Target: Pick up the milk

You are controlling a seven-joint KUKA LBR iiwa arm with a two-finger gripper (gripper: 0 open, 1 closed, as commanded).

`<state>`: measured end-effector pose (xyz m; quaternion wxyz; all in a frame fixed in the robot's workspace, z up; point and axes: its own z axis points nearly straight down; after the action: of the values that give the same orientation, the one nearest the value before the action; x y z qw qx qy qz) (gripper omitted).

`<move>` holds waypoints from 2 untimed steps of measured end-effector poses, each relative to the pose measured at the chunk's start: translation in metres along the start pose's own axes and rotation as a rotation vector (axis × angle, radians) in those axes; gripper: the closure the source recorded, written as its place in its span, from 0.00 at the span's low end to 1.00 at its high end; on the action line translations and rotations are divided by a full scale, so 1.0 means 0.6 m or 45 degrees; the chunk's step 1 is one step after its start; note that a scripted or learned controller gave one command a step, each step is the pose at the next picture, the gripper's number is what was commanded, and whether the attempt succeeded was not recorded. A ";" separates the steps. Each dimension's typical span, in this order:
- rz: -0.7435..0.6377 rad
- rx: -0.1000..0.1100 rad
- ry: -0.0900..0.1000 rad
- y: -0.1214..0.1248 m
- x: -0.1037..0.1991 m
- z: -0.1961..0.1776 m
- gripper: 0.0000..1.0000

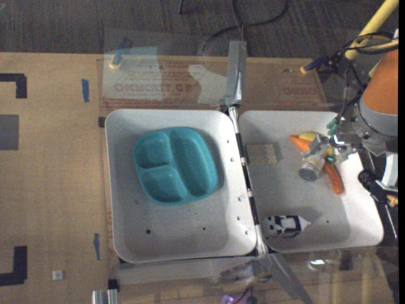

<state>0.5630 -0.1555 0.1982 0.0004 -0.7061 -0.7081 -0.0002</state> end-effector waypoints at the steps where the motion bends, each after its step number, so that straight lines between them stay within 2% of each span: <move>1: -0.322 -0.011 -0.004 0.022 0.094 0.183 0.00; 2: -0.137 -0.005 -0.003 0.061 0.034 -0.033 0.00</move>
<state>0.5997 -0.1349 0.2177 -0.0018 -0.6669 -0.7451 -0.0006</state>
